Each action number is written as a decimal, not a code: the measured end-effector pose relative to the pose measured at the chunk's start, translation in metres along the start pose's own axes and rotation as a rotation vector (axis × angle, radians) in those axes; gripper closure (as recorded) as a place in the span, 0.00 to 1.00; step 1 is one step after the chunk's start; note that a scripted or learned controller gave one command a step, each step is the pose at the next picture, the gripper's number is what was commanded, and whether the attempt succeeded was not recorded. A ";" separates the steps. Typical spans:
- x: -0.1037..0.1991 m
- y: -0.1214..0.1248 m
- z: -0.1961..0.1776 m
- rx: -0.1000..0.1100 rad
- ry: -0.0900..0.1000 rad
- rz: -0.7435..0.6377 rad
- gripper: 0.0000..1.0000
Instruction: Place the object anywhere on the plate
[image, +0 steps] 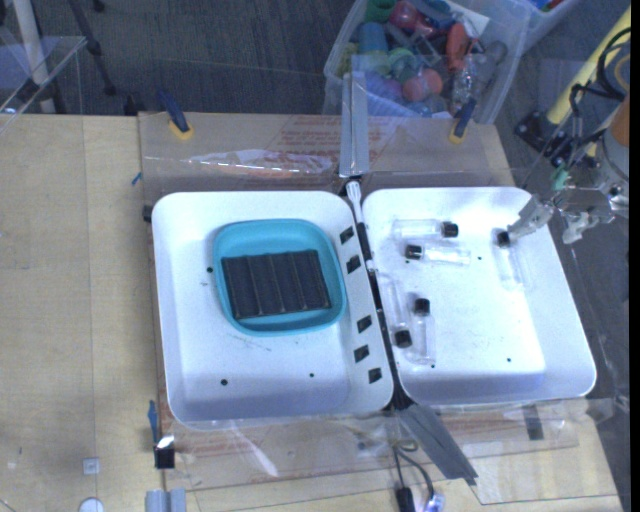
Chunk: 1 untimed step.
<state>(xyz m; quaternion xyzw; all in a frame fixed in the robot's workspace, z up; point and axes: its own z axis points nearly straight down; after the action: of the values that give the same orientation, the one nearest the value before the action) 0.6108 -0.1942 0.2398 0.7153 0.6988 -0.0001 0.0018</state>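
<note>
Several clear vials with black caps (424, 318) lie in the right bin (540, 350), beside the divider; plate (278, 275) in the left bin. Likely light, slippery, breakable; grip mid-body. Gripper (515, 232) state: cannot tell.

From my feed: two white bins, left (190, 390) and right (560, 370), sit side by side on a wooden bench (70, 300). Behind them stands a clear tub of coloured toys (425, 50). Blue clamp (178, 122) at the back left edge.
</note>
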 end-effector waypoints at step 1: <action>-0.021 0.013 0.004 -0.002 -0.001 -0.164 0.00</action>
<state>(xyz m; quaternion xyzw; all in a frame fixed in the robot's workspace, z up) 0.6236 -0.2153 0.2356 0.6558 0.7550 0.0001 0.0027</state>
